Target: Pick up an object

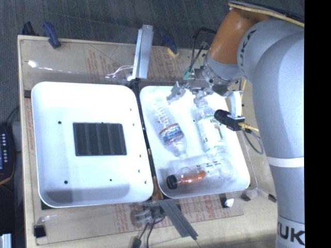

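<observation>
Two white bins sit side by side on the bench [31,50]. Left bin [51,102] has a dark ribbed rectangular panel [100,139] near its middle, nothing else in it. Right bin [243,174] holds three clear plastic bottles. Bottle one [169,127], with a blue-and-red label, lies slanted along the bin's left side, running from the far left part down toward the middle. Bottle two [210,132], white label, lies along the right side, its top end toward the far edge, right under the gripper. Bottle three [200,173], black cap and orange-red liquid inside, lies crosswise along the near edge, cap pointing toward the bin's near left corner. Bottles two and three look close to touching at the near right; can't confirm contact.

Arm [274,66] comes in from the right, orange band above the wrist, wrist over the right bin's far edge. Gripper [195,93] is low at the far end of the right bin, just above the top of bottle two. Fingers appear spread apart, nothing between them, no bottle lifted. Black cylinder with a cable [229,120] sticks out beside the wrist over the bin's right side.

Blue clamps [51,34] at the bench's far edge. Metal bar [142,50] stands upright where the bins meet at the far side.
</observation>
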You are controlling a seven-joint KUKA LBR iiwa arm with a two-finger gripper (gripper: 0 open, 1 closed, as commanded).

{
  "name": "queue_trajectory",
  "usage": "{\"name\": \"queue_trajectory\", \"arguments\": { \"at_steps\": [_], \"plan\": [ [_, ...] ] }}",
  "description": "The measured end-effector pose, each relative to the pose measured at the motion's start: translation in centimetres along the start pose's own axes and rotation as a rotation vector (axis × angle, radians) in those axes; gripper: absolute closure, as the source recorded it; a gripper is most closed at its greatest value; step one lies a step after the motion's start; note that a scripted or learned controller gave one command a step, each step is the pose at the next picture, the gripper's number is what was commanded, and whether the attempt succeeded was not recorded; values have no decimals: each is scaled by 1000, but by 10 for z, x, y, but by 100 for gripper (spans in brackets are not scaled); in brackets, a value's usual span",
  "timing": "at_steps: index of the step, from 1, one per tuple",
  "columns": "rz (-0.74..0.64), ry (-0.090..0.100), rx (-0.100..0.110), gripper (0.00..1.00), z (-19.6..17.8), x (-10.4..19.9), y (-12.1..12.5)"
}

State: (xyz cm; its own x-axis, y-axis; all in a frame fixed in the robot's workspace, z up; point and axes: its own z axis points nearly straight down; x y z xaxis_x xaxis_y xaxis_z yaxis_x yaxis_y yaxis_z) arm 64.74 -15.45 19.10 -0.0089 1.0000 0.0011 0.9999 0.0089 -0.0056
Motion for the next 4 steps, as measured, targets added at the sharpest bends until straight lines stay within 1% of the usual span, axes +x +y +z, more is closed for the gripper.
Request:
{"name": "queue_trajectory", "arguments": {
  "at_steps": [1, 2, 3, 4],
  "plan": [
    [-65, -2, -1, 0, 100, -1, -24],
    [-146, 0, -2, 0, 100, -11, -75],
    [-151, -2, -2, 100, 89, -11, -74],
    [-211, -1, -4, 100, -1, 67, -27]
  ]
}}
